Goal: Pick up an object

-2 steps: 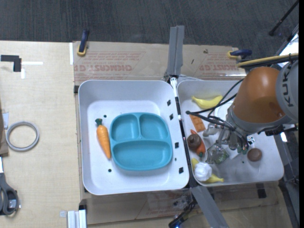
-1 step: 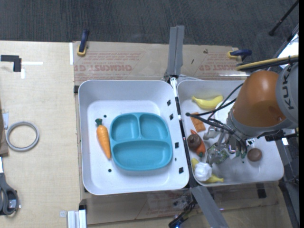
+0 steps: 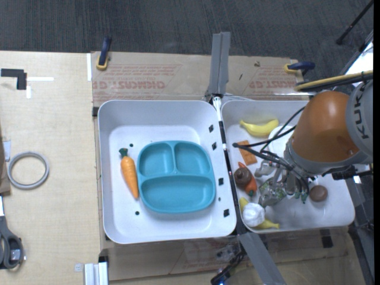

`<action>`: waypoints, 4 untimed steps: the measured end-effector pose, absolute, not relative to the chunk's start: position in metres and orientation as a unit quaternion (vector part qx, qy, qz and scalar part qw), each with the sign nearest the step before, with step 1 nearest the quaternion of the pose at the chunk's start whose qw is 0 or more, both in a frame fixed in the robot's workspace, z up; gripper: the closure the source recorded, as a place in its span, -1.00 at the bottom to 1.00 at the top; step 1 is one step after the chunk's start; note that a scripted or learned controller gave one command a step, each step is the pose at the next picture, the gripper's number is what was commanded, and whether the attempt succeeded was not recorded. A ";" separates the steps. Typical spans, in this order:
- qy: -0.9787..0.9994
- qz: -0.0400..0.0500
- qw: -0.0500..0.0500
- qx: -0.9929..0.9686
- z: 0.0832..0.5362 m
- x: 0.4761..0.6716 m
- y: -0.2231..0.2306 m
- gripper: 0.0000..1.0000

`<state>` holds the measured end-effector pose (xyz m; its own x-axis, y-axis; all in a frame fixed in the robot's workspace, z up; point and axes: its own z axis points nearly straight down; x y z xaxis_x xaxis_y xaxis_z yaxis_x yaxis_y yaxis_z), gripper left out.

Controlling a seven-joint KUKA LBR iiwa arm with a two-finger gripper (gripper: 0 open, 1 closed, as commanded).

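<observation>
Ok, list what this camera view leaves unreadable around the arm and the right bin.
- Gripper: finger state unclear among cables and wrist hardware.
- Right bin: middle floor covered by the arm's orange band.
- White object: too small to identify.
- Yellow item: partly hidden behind the white object.

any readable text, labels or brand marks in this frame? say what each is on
"KU": white letters on the arm at the right edge, cut off by the frame.
Red print on the cardboard sheet behind the bins: two stretches, seen upside down and blurred; I cannot read it reliably.
No print visible on the blue tray, the carrot, the banana or the tape roll.
</observation>
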<state>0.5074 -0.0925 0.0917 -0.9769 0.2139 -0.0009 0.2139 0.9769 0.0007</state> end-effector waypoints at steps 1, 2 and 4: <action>0.991 0.000 0.002 0.132 0.092 0.522 -0.093 -1.00; 0.989 0.000 0.001 0.145 0.092 0.566 -0.092 -1.00; 0.948 0.000 0.001 0.319 0.092 0.616 -0.108 -1.00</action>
<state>0.6159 -0.1083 0.0924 -0.7968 0.6042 -0.0017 0.6042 0.7968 0.0000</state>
